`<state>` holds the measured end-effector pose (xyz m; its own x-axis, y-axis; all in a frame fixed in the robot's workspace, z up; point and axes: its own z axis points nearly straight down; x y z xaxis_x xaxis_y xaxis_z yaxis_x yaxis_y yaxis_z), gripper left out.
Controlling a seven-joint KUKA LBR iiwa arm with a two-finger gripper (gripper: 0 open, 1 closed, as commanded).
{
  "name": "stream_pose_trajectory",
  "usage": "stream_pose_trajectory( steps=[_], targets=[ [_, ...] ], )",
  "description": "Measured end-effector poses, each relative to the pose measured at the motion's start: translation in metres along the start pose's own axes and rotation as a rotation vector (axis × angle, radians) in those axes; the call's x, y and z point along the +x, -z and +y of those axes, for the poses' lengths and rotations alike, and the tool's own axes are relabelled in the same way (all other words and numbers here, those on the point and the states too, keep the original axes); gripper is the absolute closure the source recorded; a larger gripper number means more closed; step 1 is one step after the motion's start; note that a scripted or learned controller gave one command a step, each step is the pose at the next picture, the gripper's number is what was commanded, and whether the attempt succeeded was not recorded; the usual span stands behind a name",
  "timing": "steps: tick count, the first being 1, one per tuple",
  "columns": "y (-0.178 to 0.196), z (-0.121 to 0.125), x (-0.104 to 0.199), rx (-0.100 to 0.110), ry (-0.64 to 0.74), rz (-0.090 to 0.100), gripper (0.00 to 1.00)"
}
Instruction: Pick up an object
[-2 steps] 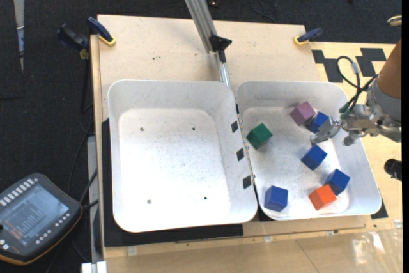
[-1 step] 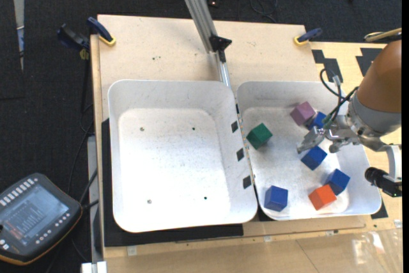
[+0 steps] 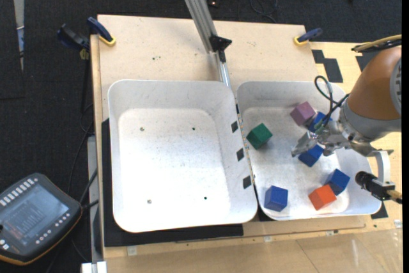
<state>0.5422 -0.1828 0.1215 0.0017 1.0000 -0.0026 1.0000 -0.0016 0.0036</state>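
Blocks (image 3: 275, 197) crowding right bin (image 3: 255, 96)

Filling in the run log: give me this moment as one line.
arm: over right bin | gripper: at blue cube, grasp unclear | purple cube beside | left bin: untouched

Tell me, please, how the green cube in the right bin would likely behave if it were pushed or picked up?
The small green cube looks rigid, with flat faces, so it would probably slide rather than roll. It seems small enough to be light. Standing apart from the other blocks on the right white bin floor, it should shift without bumping neighbours at first.
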Motion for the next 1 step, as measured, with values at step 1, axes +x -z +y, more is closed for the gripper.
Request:
stream_pose_trajectory(
  steps=[1],
  targets=[
    [0.0075, -0.0005, 0.0007, 0.003, 0.000, 0.002, 1.00]
  ],
)
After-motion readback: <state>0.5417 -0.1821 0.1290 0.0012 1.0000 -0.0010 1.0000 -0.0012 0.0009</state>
